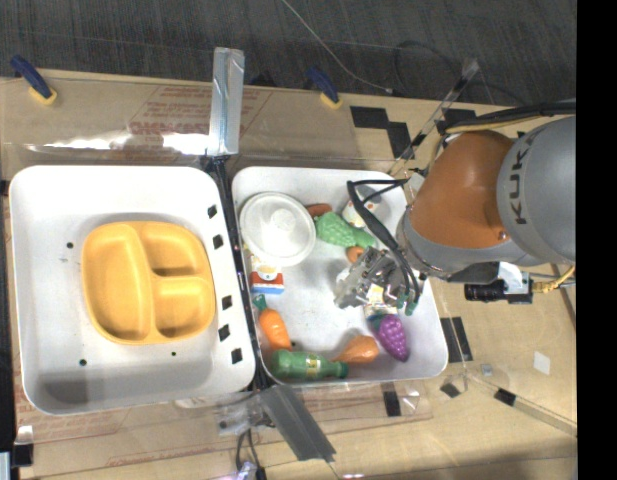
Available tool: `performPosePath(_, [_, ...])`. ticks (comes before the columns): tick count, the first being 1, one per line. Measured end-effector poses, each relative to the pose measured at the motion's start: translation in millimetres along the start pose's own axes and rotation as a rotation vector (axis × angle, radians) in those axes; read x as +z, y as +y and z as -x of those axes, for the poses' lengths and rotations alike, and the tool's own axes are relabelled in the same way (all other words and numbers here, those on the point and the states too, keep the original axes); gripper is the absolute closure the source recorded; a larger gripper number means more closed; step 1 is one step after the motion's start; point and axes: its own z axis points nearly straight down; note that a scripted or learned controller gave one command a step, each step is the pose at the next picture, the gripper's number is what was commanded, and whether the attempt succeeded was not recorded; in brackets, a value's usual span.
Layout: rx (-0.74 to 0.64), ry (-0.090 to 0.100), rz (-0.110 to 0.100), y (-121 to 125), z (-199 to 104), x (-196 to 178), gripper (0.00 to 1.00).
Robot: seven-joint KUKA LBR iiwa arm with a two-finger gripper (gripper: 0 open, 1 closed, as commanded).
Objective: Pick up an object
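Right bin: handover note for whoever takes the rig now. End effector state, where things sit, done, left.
End effector: low inside the right bin, among the toys; whether it grips anything cannot be told.
Right bin holds: white bowl at its left, green toy beside it, purple grapes, orange piece, green bottle along the near wall, orange carrot, small carton.
Left bin: yellow divided tray.
Done: arm reached into the pile.
Left: confirm a grasp and lift an object.

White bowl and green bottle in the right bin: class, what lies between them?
A small carton and an orange carrot-like toy, seen in the camera view.
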Motion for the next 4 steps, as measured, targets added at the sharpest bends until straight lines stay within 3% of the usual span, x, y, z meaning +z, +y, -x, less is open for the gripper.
performPosePath(1, [0.344, -0.001, 0.001, -37.3, -7.9, 51.1, 1.0])
performPosePath(2, [0.559, 0.003, 0.0, 18.1, -40.0, 57.3, 1.0])
performPosePath(3, [0.778, -0.001, 0.001, 46.7, -30.6, 56.6, 1.0])
performPosePath(4, [0.745, -0.005, 0.006, 128.3, -10.9, -99.1, 1.0])
